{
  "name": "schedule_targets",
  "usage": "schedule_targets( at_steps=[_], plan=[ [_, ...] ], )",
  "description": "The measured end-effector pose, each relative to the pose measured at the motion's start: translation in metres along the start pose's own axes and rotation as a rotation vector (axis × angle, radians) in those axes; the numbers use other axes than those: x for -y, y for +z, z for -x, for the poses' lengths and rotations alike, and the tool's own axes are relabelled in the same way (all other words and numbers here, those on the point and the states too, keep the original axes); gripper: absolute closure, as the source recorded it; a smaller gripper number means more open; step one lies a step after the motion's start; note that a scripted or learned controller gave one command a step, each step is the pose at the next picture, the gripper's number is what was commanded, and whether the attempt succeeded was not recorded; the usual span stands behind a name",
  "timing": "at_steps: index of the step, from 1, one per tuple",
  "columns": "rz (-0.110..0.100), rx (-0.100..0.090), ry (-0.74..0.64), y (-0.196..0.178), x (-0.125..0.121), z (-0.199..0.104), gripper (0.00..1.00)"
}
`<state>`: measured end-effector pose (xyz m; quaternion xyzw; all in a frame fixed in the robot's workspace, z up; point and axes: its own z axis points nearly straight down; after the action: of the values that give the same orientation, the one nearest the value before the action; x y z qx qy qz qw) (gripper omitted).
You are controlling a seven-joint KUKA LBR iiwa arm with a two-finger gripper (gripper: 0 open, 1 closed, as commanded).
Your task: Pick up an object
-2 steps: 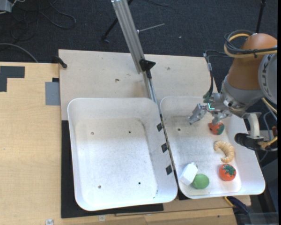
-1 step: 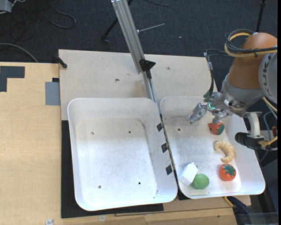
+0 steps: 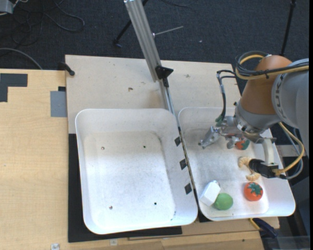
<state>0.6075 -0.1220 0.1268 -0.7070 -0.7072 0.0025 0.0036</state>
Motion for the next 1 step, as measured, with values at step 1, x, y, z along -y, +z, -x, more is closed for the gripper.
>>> schedule_targets(
  at_steps=[1],
  plan=[
    [0.007,0.002,0.001,0.0356,-0.0008,-0.0010,0.00]
  ],
)
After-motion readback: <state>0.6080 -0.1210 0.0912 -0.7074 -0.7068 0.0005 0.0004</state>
